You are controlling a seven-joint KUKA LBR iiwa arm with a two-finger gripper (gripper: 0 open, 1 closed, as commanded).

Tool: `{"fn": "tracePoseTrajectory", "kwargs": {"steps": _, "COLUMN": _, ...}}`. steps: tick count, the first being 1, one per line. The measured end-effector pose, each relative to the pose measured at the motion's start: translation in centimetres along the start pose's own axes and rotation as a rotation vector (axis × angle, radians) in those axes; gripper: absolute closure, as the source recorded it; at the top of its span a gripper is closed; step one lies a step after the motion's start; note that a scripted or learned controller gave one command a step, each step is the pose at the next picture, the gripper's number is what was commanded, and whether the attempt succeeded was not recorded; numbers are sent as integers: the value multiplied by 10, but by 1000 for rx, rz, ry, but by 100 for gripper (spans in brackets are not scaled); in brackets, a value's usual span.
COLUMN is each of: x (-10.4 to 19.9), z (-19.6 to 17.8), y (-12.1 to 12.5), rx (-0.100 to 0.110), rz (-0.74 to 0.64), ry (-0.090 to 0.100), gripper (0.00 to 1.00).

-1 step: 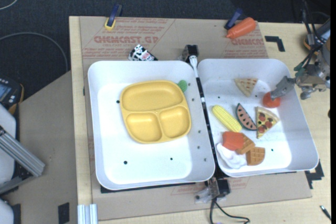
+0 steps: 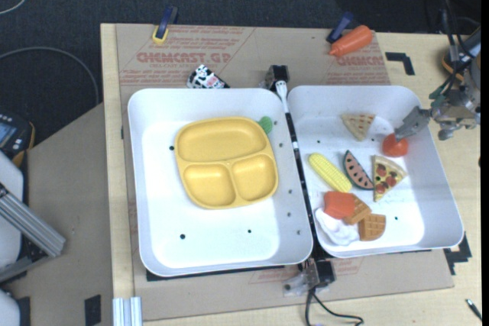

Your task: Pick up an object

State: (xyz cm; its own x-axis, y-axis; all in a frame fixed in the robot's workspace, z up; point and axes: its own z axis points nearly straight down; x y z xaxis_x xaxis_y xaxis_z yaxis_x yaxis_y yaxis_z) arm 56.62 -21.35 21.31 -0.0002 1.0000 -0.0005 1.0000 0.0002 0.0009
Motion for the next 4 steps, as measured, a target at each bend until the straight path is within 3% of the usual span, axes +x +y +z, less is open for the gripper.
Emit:
{"fn": "tracePoseTrajectory", "kwargs": {"steps": 2, "x": 16, "z": 107, "y": 2, "rx": 8, "rz": -1, "ry": 4, "gripper": 0}}
{"fn": "tracePoseTrajectory", "kwargs": {"steps": 3, "x": 17, "z": 130, "y": 2, "rx": 4, "rz": -1, "ry": 2, "gripper": 0}}
{"fn": "tracePoseTrajectory", "kwargs": {"steps": 4, "x": 16, "z": 117, "y": 3, "rx": -2, "rz": -1, "ry": -1, "gripper": 100}}
